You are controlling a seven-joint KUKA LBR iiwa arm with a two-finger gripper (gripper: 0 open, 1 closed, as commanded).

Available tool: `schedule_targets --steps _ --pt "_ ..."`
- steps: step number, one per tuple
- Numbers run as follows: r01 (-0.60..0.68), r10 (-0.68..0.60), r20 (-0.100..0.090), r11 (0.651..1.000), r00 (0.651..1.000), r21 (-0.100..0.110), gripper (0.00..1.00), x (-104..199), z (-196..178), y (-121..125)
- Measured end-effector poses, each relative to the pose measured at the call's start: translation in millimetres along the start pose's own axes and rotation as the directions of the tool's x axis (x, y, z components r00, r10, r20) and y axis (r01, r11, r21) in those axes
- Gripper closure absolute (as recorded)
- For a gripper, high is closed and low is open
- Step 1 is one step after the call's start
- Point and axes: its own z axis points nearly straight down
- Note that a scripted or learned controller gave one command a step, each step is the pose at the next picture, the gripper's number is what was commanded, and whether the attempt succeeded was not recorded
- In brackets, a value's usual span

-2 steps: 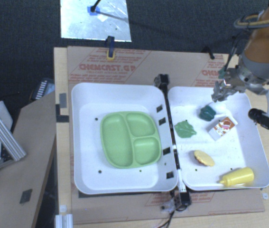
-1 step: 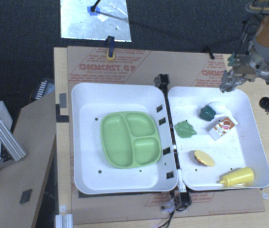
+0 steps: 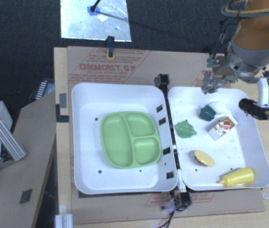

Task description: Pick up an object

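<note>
In the right bin [image 3: 253, 146] lie a dark green lump [image 3: 207, 112], a flat green leafy piece [image 3: 185, 128], a small white carton with a red and orange label [image 3: 222, 127], a tan bun-like piece [image 3: 204, 158] and a yellow squeeze bottle [image 3: 237, 176] on its side. My gripper [image 3: 210, 85] hangs above the bin's far edge, a little beyond the dark green lump, with nothing visibly in it. A white object [image 3: 218, 106] lies just behind the lump.
The left bin [image 3: 84, 103] holds a green divided tray [image 3: 128, 139]. A black clamp [image 3: 162, 80] sits where the bins meet. A black cylinder [image 3: 251, 108] on the arm juts over the right bin's far right.
</note>
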Motion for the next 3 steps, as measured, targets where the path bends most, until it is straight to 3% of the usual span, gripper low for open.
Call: schedule_targets --steps 2,3 --pt "0.001 -0.001 -0.002 1.0 1.0 0.001 1.0 116 31 -25" --pt "-0.001 0.001 -0.001 1.0 1.0 0.003 1.0 157 60 -33"
